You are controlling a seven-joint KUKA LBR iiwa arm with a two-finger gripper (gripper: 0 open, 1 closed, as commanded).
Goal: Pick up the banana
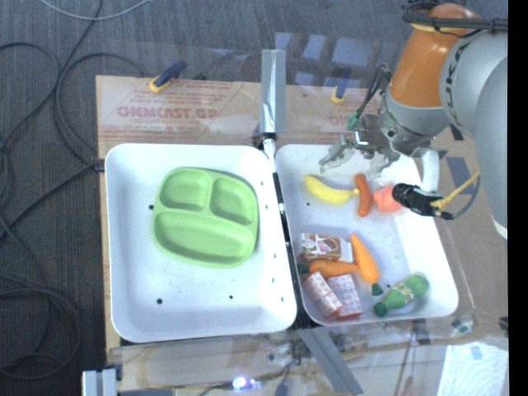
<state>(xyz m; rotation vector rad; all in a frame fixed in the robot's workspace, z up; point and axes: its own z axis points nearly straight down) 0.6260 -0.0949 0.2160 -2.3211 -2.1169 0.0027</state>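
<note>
Hovering over the far end of the right bin [450, 291], the jaws [356, 157] stand spread open with nothing between the two metal fingers [334, 157]. They sit just beyond the banana [328, 190], slightly to its right, and contact cannot be confirmed from this angle.

Banana: yellow, lying flat on the bin floor in the far-left part of the right bin, long axis running left to right, curved. Just right of it lies a small orange sausage-shaped item [362, 195], roughly near-to-far in orientation, and beside that a pink-orange piece [386, 199]. A black cylindrical part [412, 197] with a yellow cable juts in from the right, next to the pink piece.

Near half of the right bin: a small brown and white carton [320, 245], two carrots [365, 258] [330, 267], a red and white box [333, 295] and a green bottle [402, 294] in the near-right corner. None of these touches the banana.

Left bin [124, 221]: holds a green divided tray [207, 216] with three compartments, set near its centre.

Arm [474, 89]: grey body with orange band, entering from the far right, wrist angled down toward the far end of the right bin.

Tabletop [165, 110]: brown board with faint red lettering under both bins; yellow clamps [167, 76] at its far edge.
</note>
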